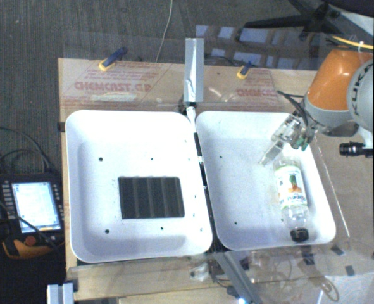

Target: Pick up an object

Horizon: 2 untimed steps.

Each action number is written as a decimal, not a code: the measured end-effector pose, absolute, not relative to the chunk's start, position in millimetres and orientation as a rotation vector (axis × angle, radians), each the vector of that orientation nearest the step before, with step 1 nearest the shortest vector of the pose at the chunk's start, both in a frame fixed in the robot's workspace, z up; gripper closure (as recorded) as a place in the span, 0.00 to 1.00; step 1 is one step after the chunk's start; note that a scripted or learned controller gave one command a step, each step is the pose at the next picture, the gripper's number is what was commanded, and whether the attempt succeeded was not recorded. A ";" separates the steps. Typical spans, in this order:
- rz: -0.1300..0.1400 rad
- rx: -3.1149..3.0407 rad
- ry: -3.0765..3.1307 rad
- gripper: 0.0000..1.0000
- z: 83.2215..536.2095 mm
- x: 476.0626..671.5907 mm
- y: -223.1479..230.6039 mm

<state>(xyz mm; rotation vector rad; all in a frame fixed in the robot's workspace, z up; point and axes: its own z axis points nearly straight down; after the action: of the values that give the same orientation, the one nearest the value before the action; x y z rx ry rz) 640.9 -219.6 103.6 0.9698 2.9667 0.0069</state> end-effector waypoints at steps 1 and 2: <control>-0.001 0.972 2.970 0.00 94.1 587.6 -222.5; -0.001 0.971 2.970 0.00 94.0 587.6 -222.5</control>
<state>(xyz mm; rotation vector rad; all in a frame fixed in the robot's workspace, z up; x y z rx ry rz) 587.6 -222.5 94.0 0.9714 2.9699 -0.0005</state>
